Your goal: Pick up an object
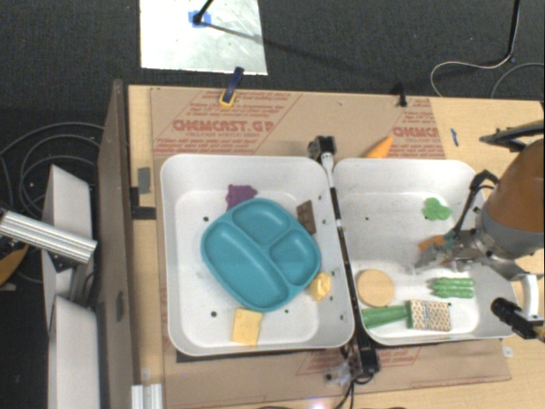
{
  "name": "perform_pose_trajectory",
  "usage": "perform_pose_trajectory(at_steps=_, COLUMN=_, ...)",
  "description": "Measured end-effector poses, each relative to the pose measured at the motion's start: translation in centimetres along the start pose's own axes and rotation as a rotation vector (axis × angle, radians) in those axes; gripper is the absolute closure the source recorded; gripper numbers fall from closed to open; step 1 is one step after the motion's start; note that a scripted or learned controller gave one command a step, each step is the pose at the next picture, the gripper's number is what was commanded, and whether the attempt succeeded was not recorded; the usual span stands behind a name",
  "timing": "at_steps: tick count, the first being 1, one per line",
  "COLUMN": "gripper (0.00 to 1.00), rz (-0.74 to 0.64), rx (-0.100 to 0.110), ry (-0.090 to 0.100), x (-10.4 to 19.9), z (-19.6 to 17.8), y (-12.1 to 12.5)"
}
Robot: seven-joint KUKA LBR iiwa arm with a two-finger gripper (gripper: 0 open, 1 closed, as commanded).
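My gripper (444, 256) hangs low over the right bin (383, 181), near its right side, with the grey and orange arm (518, 201) coming in from the right. A small orange piece (430, 244) lies right at the gripper's left tip; whether it is gripped cannot be made out. Just below the gripper lies a green bean-like bunch (452, 288). Also in this bin are a green leafy piece (436, 209), a round tan biscuit (375, 287), a green cucumber (385, 316) and a patterned block (430, 314).
The left bin (183, 228) holds a teal divided plate (260, 252), a purple piece (240, 195), a brown piece (306, 217) and two yellow pieces (247, 325) (320, 286). An orange carrot (381, 147) lies on the cardboard behind the bins.
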State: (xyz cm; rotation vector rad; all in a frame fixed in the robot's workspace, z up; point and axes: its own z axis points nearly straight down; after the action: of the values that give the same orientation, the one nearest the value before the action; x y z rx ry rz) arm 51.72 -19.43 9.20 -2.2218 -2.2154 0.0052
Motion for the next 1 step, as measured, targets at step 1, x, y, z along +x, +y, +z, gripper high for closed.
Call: perform_pose_trajectory(at_steps=1, gripper=0.0, rz=-0.008, rx=-0.01, ry=-0.002, x=0.51, z=0.72, y=4.08)
